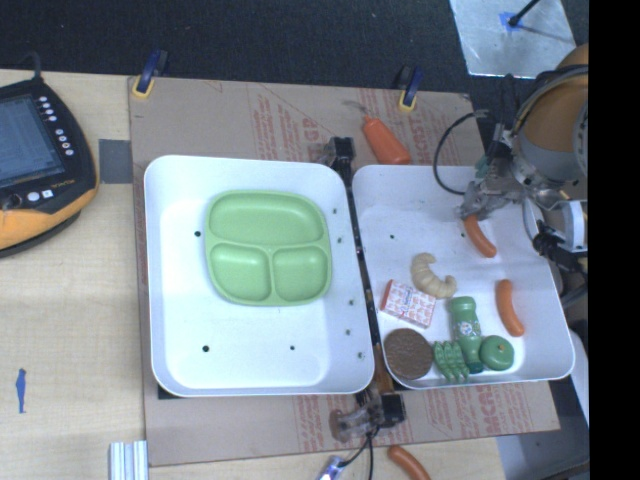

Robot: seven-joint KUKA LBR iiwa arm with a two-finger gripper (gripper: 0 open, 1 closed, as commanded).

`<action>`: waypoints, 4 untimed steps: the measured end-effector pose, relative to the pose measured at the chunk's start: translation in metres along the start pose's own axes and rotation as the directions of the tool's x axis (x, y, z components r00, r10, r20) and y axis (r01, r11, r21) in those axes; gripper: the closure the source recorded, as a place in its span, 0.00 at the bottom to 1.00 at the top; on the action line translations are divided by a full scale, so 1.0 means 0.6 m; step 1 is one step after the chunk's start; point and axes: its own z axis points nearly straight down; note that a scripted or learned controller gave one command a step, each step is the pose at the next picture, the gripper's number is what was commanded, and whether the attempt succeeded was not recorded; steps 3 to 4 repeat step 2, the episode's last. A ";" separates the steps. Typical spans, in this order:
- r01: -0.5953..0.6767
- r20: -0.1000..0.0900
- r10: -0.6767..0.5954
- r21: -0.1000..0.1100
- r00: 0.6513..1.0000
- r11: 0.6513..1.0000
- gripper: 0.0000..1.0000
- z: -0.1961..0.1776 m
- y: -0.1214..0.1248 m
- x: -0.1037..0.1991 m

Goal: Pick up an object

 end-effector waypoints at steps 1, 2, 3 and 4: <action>-0.003 0.000 0.003 -0.001 1.000 1.000 1.00 -0.022 -0.121 0.105; -0.002 -0.001 0.002 -0.002 1.000 1.000 1.00 -0.149 -0.130 0.236; -0.002 -0.001 0.002 -0.002 1.000 1.000 1.00 -0.149 -0.130 0.236; -0.002 -0.001 0.002 -0.002 1.000 1.000 1.00 -0.149 -0.130 0.236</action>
